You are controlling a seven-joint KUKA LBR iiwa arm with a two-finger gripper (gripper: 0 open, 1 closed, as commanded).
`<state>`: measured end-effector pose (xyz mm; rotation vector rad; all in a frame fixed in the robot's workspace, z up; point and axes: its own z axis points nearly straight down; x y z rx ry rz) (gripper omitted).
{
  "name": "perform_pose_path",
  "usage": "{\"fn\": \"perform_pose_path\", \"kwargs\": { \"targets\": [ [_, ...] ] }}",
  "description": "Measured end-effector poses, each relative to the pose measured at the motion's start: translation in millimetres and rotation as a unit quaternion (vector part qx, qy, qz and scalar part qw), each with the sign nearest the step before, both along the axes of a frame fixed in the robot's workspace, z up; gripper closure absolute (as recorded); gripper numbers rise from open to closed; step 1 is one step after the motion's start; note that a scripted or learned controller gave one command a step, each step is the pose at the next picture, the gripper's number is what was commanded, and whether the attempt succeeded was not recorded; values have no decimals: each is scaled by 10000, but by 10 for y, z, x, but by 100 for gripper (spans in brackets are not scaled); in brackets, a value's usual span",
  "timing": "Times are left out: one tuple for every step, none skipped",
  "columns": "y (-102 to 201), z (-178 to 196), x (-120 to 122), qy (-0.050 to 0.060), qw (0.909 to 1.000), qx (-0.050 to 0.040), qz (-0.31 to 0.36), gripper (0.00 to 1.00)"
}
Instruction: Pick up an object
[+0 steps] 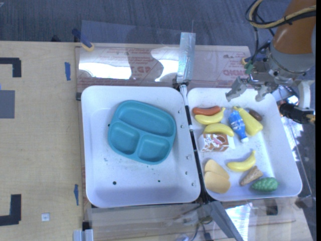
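Gripper [249, 91] spread wide, empty, over right bin [291, 154] back edge; blue bottle [237, 125] wedged between bananas, so a descent may clip neighbours and miss

A: what's the wooden bench [40, 134] carrying?
B: two white bins are sitting side by side, left bin [95, 185] touching right bin [291, 179], plus blue tape bits [67, 70].
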<state>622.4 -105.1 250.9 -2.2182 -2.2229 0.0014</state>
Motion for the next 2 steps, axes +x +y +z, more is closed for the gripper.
{"fn": "perform_pose_path", "kwargs": {
  "targets": [
    [-154, -1463, -129, 67, 9978, 1, -658, 0],
    [-155, -1278, -75, -25, 9978, -2, -658, 100]
  ]
}}
